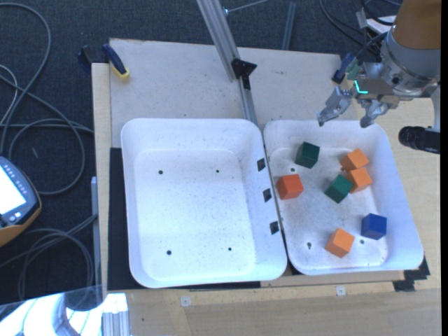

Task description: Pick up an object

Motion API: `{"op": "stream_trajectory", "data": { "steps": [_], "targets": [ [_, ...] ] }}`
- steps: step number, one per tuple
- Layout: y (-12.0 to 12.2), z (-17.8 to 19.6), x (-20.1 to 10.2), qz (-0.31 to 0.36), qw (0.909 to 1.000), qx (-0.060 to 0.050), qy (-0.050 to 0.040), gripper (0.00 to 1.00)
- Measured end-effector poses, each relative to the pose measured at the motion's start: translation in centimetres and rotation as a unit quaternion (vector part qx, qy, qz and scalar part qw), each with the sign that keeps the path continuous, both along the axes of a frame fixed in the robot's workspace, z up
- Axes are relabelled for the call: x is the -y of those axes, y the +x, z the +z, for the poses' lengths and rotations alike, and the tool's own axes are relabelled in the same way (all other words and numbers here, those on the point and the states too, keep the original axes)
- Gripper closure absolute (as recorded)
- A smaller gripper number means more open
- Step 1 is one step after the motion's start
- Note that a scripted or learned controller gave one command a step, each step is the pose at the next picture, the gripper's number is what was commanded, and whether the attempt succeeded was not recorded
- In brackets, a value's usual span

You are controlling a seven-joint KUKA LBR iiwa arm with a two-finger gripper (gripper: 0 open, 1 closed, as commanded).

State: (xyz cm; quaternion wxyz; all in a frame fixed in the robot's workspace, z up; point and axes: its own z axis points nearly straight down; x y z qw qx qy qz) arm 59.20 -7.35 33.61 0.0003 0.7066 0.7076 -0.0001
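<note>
While my arm hangs at upper right | right bin (399, 187) holds the cubes | my pincer (346, 116) spread wide, grasping nothing, over its upper rim | dark green cube (306, 155) lies nearest, below-left of the pincer.

text: none legible | labels: none legible | numbers: none legible | device screen (12, 191) at left edge: lit, too blurred to read

Wood bench (175, 75): 2 white bins, left bin (133, 187) & right bin (402, 208), side by side.
</note>
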Motion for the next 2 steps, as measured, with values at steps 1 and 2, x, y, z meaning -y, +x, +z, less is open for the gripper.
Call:
{"op": "stream_trajectory", "data": {
  "steps": [1,2],
  "targets": [
    [0.0,0.0,0.0,0.0,1.0,0.0,0.0,0.0],
    [0.0,0.0,0.0,0.0,1.0,0.0,0.0,0.0]
  ]
}}
